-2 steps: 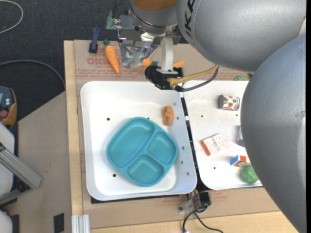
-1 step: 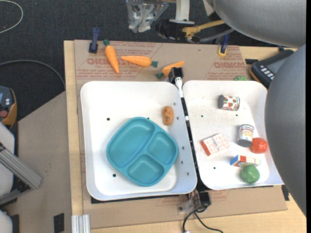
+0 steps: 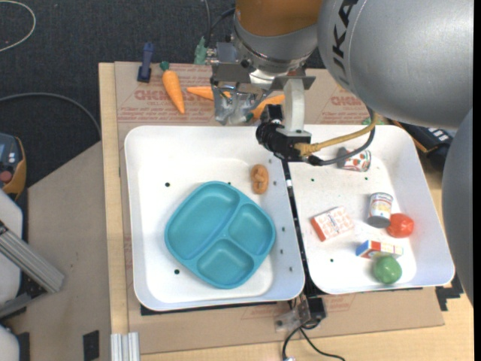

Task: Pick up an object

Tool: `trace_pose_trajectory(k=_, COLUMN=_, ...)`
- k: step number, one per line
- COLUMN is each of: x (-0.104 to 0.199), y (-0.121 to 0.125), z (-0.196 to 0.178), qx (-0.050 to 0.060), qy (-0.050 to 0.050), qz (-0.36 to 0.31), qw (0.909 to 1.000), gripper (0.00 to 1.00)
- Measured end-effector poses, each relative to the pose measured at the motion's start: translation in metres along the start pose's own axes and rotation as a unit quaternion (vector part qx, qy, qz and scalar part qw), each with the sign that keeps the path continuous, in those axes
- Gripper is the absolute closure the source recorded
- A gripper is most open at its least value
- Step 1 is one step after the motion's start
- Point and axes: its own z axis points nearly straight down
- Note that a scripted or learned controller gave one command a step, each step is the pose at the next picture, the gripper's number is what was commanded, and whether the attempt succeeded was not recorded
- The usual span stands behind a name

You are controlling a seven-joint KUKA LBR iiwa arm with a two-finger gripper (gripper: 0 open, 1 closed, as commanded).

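Note:
My gripper (image 3: 235, 111) hangs over the back rim of the left bin (image 3: 143, 201), below the orange wrist band. Part of an orange carrot-like piece (image 3: 199, 92) shows just behind it. A small brown lump (image 3: 259, 177) lies in the left bin near the divider, a short way in front of the gripper. A teal divided plate (image 3: 219, 234) takes up the middle of that bin. The right bin (image 3: 428, 201) holds a red-and-white box (image 3: 332, 222), a small can (image 3: 380, 207), a red tomato (image 3: 401, 226), a green ball (image 3: 387, 269) and a small blue-and-red carton (image 3: 378, 249).
An orange carrot (image 3: 173, 89), a blue item (image 3: 145, 62) and a green item (image 3: 201, 51) lie on the cardboard behind the bins. A white-and-red packet (image 3: 355, 159) sits at the right bin's back. A yellow cable (image 3: 342, 140) and the arm's grey body (image 3: 406, 43) overhang that bin.

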Motion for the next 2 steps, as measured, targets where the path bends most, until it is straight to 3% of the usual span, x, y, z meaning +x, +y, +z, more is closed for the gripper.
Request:
trace_pose_trajectory(k=1, x=0.034, y=-0.012, z=-0.008, qx=-0.006, qy=0.002, qz=-0.004, qw=1.0, gripper=1.0)
trace_pose_trajectory(k=2, x=0.01, y=-0.065, z=-0.106, qx=-0.012, qy=0.005, qz=-0.003, qw=0.9999, gripper=1.0)
